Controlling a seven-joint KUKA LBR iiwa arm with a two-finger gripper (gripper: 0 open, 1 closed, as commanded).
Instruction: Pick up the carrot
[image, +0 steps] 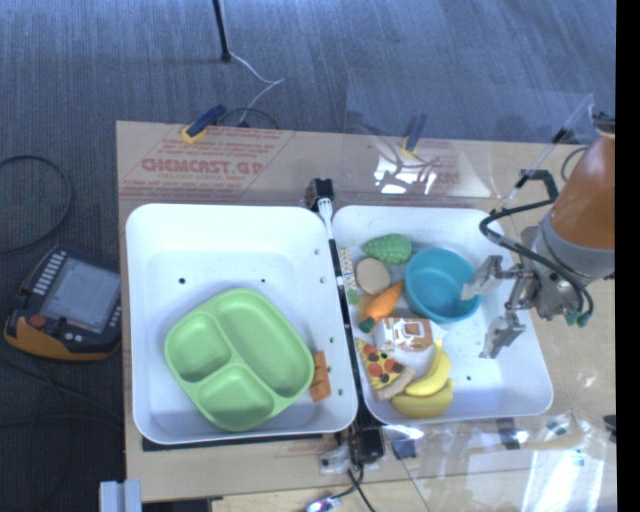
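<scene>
The orange carrot (382, 300) lies in the right bin (520, 395), near its left wall, between a tan round slice (372, 273) and a small printed carton (405, 334). It touches the left side of a blue bowl (438, 283). My gripper (493, 303) hovers over the right part of the same bin, just right of the bowl and well right of the carrot. Its two fingers stand apart, open, with nothing between them.
A green leafy toy (388, 247) sits behind the bowl. A banana (428, 385) and a pizza slice (380, 368) lie at the bin's front. The left bin (150, 240) holds a green divided plate (238, 357) and a small orange piece (320, 375).
</scene>
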